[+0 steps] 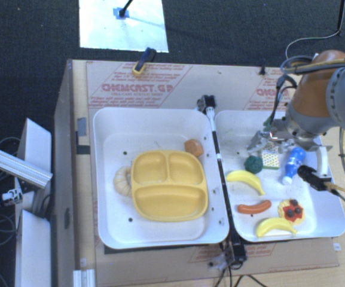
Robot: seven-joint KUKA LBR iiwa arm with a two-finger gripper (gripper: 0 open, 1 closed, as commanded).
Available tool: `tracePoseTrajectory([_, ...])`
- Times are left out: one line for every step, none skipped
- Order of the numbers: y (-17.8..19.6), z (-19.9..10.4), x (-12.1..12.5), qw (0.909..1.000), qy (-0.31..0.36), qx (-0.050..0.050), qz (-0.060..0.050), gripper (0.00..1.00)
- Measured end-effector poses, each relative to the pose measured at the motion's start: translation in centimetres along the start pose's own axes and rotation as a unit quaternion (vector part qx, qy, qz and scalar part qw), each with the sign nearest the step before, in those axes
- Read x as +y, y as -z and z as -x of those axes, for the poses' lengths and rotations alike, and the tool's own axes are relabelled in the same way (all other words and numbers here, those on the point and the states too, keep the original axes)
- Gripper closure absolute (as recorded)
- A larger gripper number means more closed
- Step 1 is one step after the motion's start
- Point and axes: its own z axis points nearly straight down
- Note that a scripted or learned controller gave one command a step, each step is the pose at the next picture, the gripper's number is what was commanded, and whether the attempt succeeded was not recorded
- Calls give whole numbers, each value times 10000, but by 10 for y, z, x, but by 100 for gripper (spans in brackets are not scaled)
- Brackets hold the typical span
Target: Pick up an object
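Picking cleanly here means choosing one target in the right bin (339, 220) and coming straight down on it, because the candidates lie close together. The gripper (272, 137) hovers low over the bin's far part, just above a small checkered block (271, 159) and beside a dark green round piece (254, 164); a blue and white bottle (292, 164) lies just to the other side. Whether the pincer is released or clenched I cannot tell — it is a small blur of metal under the wrist, and nothing can be seen between its tips. The checkered block looks the nearest thing, so a good try would centre over it, keep the tips clear of the green piece and the bottle, and close only once low enough to bracket it. Nearer the camera lie two bananas (247, 181) (275, 226), a sausage (254, 207) and a small pizza slice (292, 210) — better spaced, should the cluster prove awkward. The left bin (109, 124) holds a yellow divided tray (169, 184), well apart.
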Motion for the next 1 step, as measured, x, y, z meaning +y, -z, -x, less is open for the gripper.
tracePoseTrajectory([21,4,57,10000,16,-5,16,0])
